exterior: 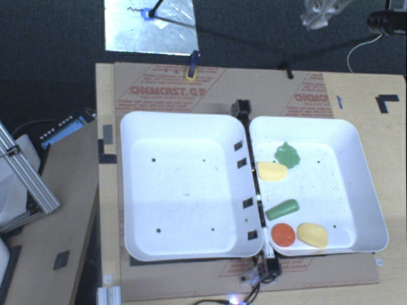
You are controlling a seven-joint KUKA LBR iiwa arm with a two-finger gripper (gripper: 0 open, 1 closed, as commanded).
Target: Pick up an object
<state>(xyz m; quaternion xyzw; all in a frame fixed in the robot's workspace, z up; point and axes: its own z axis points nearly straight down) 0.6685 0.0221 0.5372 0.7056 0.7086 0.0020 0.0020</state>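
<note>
From my station I see the gripper (pixel 320 10) up in the top right corner of the frame, far above the bench and well apart from both bins. It shows as a pale, blurred shape, and I cannot tell how it stands; nothing is visibly in it.

The right bin (pixel 365 170) takes up the right half of the frame's middle and carries all the objects. A green leafy piece (pixel 287 154) lies in the bin's upper left part. Just below it and a little left, touching or nearly touching, sits a pale yellow oval piece (pixel 272 171), close to the bin's left wall. Lower down, a green cucumber-like stick (pixel 282 209) lies at a slant, also near the left wall. Under it, in the lower left corner of that bin, rests a red-orange round piece (pixel 283 235), and just to its right a yellow lemon-shaped piece (pixel 313 235).

The left bin (pixel 184 186) sits beside the right one, their inner walls meeting along a row of dark clips down the centre of the frame. Both bins rest on a brown cardboard sheet (pixel 172 84) with red lettering. Above it, in the upper left of the frame, a shiny metal plate (pixel 127 24) lies on the dark floor.
</note>
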